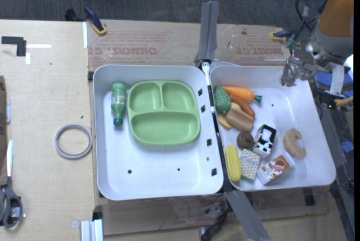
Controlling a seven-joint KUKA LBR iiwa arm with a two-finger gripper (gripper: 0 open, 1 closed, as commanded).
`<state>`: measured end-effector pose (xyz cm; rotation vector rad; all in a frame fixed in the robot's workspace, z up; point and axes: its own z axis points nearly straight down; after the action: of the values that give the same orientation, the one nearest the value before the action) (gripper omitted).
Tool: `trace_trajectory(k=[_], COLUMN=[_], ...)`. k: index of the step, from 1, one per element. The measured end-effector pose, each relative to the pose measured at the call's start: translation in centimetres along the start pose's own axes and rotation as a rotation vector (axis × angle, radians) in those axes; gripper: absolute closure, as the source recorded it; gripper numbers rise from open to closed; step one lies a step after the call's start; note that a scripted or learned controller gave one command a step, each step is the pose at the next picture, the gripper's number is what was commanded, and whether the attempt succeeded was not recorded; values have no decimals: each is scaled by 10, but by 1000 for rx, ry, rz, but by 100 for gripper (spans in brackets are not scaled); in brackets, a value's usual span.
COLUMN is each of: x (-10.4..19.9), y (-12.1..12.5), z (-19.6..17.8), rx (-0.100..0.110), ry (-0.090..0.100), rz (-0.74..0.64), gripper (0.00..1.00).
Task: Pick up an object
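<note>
The right bin (306,100) holds several toy foods. Among them are an orange carrot (239,92), a green vegetable (222,99), a hot dog bun (241,118), a brown donut (246,140), a cow-patterned carton (264,140), a corn cob (232,162), a cracker (249,164), a juice box (275,169) and a croissant (294,142). My gripper (291,76) hangs over the bin's far right corner, up and to the right of the carrot. It is apart from every object and nothing shows in it.
The left bin (107,167) carries a green divided plate (164,112) and a green bottle (118,102). On the bench to the left lie a tape ring (73,140) and scissors (8,200). Blue clamps (95,19) sit at the cardboard's far edge.
</note>
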<state>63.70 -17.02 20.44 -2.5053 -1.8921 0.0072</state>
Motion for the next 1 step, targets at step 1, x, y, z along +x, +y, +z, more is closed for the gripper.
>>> trace_trajectory(k=[1], x=[0], y=[0], z=[0], rx=[1], ry=[0], rz=[0], gripper=[0])
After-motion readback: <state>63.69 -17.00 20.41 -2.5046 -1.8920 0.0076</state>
